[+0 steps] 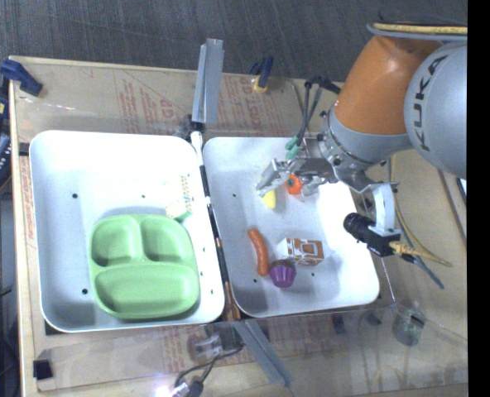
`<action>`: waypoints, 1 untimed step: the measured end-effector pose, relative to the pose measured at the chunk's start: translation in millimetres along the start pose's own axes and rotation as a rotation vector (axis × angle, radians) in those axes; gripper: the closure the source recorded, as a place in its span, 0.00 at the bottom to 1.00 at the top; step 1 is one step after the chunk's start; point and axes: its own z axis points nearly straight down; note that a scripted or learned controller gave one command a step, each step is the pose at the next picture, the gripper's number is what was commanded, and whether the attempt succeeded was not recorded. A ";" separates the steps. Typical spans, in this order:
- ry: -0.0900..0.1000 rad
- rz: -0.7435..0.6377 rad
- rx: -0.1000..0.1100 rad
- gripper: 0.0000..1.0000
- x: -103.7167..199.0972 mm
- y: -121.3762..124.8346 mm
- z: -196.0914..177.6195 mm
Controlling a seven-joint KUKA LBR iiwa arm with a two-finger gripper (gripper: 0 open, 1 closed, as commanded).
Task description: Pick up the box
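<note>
The box (303, 251) is small, white and brown, and lies in the right bin (344, 292) toward its front right. My gripper (291, 179) hangs over the far part of that bin, well behind the box and apart from it. Its fingers (271, 174) are spread open. A small orange-red piece (293, 184) shows between them, and I cannot tell whether it is touched. Nothing of the box is in the gripper.
An orange sausage (259, 251) and a purple item (282, 274) lie just left of the box. A yellow piece (268, 197) sits below the gripper. The left bin (55, 164) holds a green divided tray (144, 265) and a pale small item (180, 203).
</note>
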 end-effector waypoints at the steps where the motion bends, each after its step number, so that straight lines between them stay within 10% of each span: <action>1: -0.003 0.160 -0.026 0.00 -59.2 -25.9 164.2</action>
